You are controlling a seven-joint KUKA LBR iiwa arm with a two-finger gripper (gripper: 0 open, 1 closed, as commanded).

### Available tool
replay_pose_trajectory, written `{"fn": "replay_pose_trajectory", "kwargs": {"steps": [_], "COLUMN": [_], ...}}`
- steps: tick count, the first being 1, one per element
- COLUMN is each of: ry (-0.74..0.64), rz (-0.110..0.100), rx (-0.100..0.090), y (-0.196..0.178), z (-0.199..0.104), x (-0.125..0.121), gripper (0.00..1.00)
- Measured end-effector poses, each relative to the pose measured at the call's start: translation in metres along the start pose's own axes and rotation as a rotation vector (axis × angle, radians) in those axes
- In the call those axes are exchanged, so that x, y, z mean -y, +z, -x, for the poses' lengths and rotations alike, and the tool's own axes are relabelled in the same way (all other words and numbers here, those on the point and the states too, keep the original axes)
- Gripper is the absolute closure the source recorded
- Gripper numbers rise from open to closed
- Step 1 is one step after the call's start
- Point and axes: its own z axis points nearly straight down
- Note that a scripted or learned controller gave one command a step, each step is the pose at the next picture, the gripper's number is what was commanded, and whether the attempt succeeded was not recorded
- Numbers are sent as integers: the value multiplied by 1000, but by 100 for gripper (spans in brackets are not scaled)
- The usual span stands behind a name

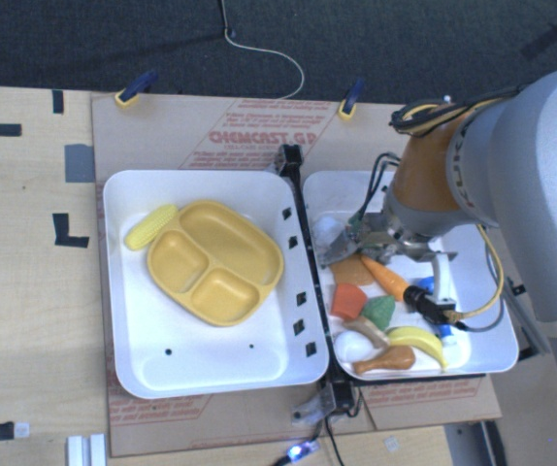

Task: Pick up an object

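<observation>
Yellow divided tray (215,260) and yellow corn cob (150,227) in white left bin (201,372); orange carrot (385,278), yellow banana (420,342), green piece (380,312).

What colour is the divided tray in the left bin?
Yellow: the divided tray shows plainly in the camera view.

A: Lighting even, fairly bright; white bins (123,289) near blown out, slight glare on the yellow tray (215,260).
B: Shadows soft, short; arm (511,183) at right soft-focus; overall low-res, mild compression blur; dark floor underexposed.
</observation>
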Motion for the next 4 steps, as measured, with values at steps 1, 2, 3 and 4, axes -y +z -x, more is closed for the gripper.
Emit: {"fn": "replay_pose_trajectory", "kwargs": {"steps": [1,2,3,4], "ry": [2,2,-1,0], "rz": [1,0,3,-1], "rx": [5,-1,-1,-1], "y": [-12,-69,-130,-141], "z": [3,10,4,3], "x": [0,-4,-2,-2], "gripper": [100,100,100,100]}}
